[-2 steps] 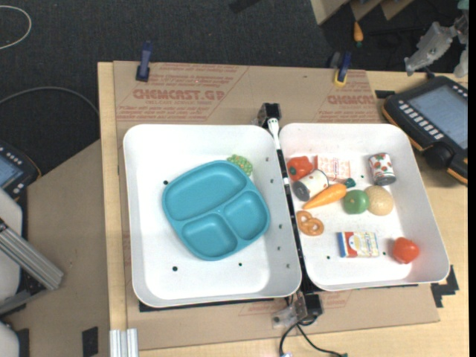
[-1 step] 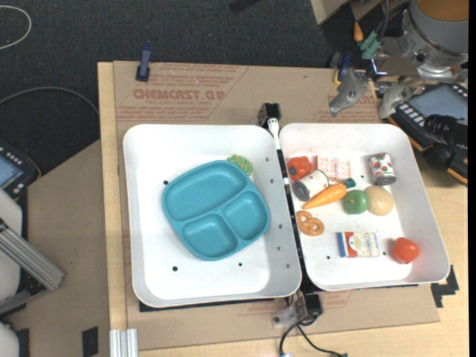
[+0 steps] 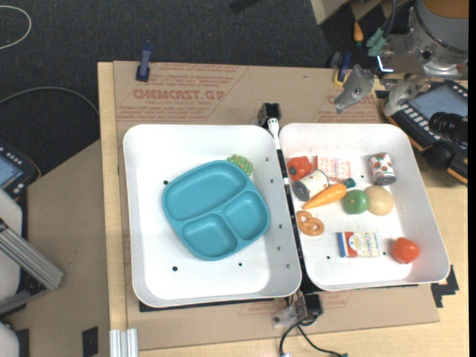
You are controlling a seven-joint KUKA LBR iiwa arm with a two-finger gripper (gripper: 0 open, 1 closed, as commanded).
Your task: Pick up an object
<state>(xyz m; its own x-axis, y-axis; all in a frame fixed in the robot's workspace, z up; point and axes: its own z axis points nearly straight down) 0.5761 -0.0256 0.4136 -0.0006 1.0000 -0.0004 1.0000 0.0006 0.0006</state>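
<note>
**Arm raised beyond the far edge of the right bin, toy food lying in the bin**

The grey metal pincer point(image 3: 355, 88) hangs above the brown cardboard sheet point(image 3: 223, 88) that covers the worktop, just past the far rim of the right shallow white bin point(image 3: 435, 236), clear of everything in it. Nothing lies between its fingers; how wide they stand I cannot tell from this slant.

The right bin holds the small toy items. Near its far left corner sit a red and white toy carton point(image 3: 299, 166) and a small pink-printed packet point(image 3: 334, 166). Just below them lie a grey and white cylindrical tin point(image 3: 309, 184) and an orange plastic carrot point(image 3: 326, 195), tilted and touching the tin. Beside the carrot's thick end rest a green round toy fruit point(image 3: 355, 201) and a beige round toy potato point(image 3: 379, 200), side by side and touching. A red-labelled small can point(image 3: 382, 169) lies toward the far right, apart from the rest. A brown pretzel-shaped toy point(image 3: 309, 224) sits near the left wall. Toward the near side lie a blue, white and red flat box point(image 3: 358, 244) and a red plastic tomato point(image 3: 404, 251).

The left shallow white bin point(image 3: 141, 222) carries a teal three-compartment plastic plate point(image 3: 216, 210), with a green knobbly toy vegetable point(image 3: 240, 163) touching its far rim.
</note>
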